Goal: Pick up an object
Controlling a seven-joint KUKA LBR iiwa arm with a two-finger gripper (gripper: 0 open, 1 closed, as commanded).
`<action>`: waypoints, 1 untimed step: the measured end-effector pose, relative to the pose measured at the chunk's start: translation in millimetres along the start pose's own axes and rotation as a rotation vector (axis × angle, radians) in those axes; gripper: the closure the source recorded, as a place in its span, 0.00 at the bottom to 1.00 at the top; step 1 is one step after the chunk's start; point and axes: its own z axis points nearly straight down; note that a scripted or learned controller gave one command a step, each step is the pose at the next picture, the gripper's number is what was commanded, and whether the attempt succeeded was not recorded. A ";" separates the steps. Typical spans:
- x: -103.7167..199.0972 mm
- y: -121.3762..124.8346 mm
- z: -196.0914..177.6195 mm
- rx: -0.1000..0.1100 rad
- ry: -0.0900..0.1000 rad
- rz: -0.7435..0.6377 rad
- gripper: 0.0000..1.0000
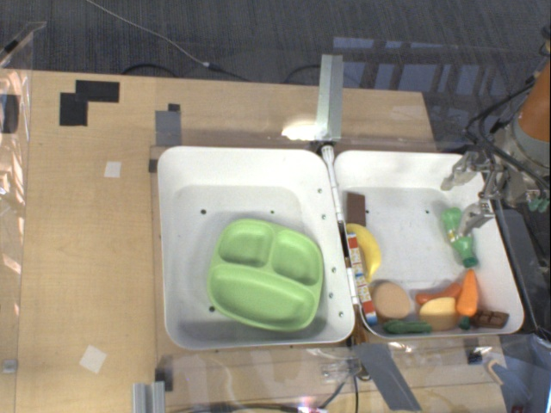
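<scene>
No brand or writing can be read; a narrow box with red, white and blue print is seen along the right bin's left wall, its text too small to make out. The gripper, metallic and glossy, is seen over the right bin's right side, its two fingers spread apart with nothing between them. Just beneath it a small green plastic bottle lies on the bin floor. A yellow banana, a tan rounded piece and an orange carrot are gathered near the front. A light-green, smooth, three-compartment tray is held in the left bin.
</scene>
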 end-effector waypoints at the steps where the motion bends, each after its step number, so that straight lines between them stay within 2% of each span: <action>1: -3.4 -6.6 102.5 0.002 -0.006 0.004 0.00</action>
